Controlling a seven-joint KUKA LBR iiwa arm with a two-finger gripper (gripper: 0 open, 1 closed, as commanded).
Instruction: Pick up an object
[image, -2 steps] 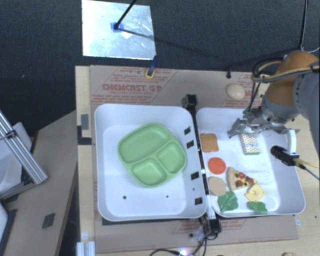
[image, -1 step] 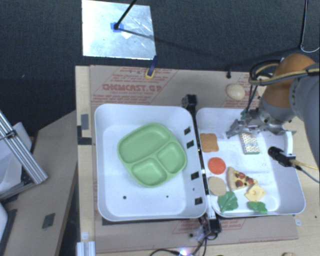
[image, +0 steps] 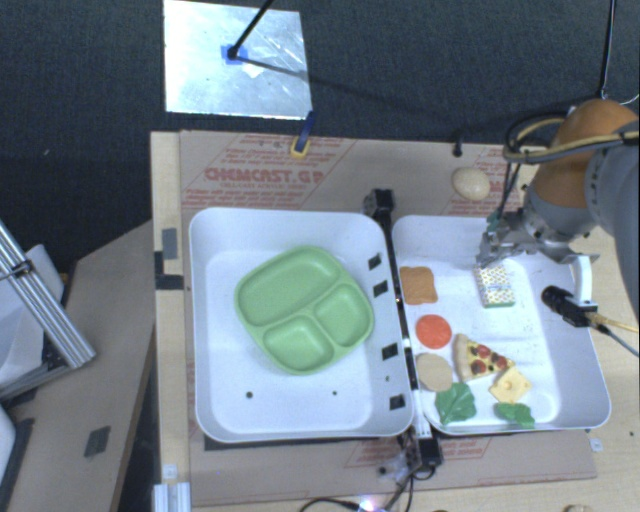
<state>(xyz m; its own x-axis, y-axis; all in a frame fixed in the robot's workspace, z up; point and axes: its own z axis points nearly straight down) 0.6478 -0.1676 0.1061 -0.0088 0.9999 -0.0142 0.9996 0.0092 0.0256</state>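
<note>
My gripper (image: 494, 250) hangs over the back of the right bin (image: 575, 400). Just in front of it, a small speckled block (image: 495, 287) lies on the bin floor, at or just under the gripper's tip. The same bin holds a brown toast slice (image: 418, 284), a red tomato slice (image: 433, 330), a pizza slice (image: 480, 357), a yellow cheese wedge (image: 511, 384), a tan round piece (image: 434, 372) and two green leaves (image: 456, 403) (image: 515, 413).
A green divided plate (image: 303, 308) lies in the left bin (image: 215, 400). A pale egg-shaped thing (image: 471, 182) rests on the bench behind the right bin. Black clips line the wall between the two bins (image: 395, 310).
</note>
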